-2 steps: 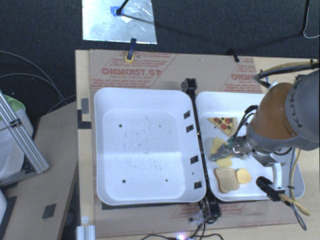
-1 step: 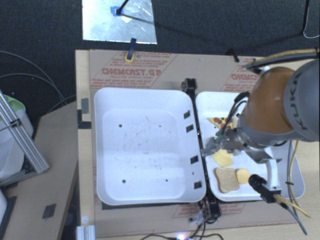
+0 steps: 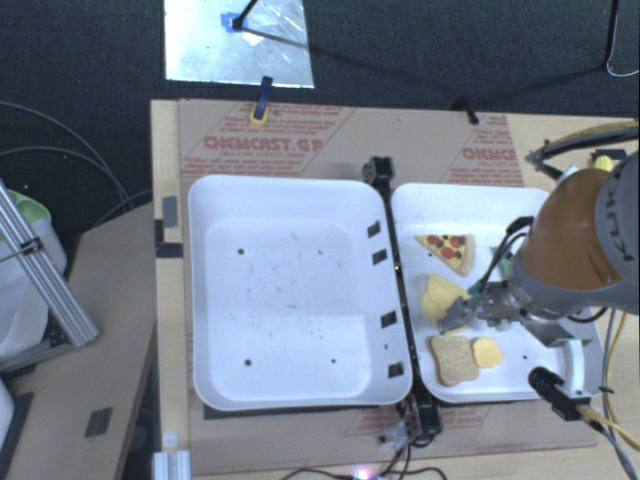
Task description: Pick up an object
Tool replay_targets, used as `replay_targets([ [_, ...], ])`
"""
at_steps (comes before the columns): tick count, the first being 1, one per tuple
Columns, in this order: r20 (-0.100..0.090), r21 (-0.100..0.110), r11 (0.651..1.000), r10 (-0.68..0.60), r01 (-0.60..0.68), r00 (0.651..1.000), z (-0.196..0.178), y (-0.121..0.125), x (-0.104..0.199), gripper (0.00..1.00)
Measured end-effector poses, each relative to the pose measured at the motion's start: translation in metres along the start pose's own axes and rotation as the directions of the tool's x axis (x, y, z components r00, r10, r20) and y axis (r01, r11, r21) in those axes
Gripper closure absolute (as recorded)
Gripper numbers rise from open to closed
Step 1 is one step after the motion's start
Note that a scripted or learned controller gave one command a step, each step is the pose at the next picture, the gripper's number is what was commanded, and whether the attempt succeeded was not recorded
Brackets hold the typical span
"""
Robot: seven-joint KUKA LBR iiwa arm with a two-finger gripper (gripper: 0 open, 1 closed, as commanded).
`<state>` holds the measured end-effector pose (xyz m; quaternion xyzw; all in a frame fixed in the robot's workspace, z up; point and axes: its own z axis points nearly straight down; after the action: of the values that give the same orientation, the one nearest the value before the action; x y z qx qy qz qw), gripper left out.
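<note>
Bench inventory, as we read it from the overhead camera. Left bin [image 3: 290, 293]: white, shallow, bare floor with faint speckling. Right bin [image 3: 470, 208]: white, holding four toy food items. We list a pizza slice [image 3: 448, 249] toward the far side; a pale yellow chunk [image 3: 439, 294] near the divider between the bins; a bread slice [image 3: 455, 359] at the near edge; and a small yellow round piece [image 3: 488, 352] touching the bread's right side. Arm: grey with an orange band, entering from the right above the right bin. Gripper [image 3: 462, 313]: low over the bin, just beside the yellow chunk and above the bread; we cannot tell its state.
</note>
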<state>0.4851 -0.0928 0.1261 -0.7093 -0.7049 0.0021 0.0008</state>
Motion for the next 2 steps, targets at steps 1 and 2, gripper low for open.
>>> replay_targets([
  [1, -0.003, -0.012, 1.000, -0.016, 0.016, 1.000, -0.062, 0.033, 0.057, 0.00],
  [2, -0.003, -0.003, 1.000, -0.007, 0.007, 1.000, -0.058, 0.000, 0.058, 0.00],
])
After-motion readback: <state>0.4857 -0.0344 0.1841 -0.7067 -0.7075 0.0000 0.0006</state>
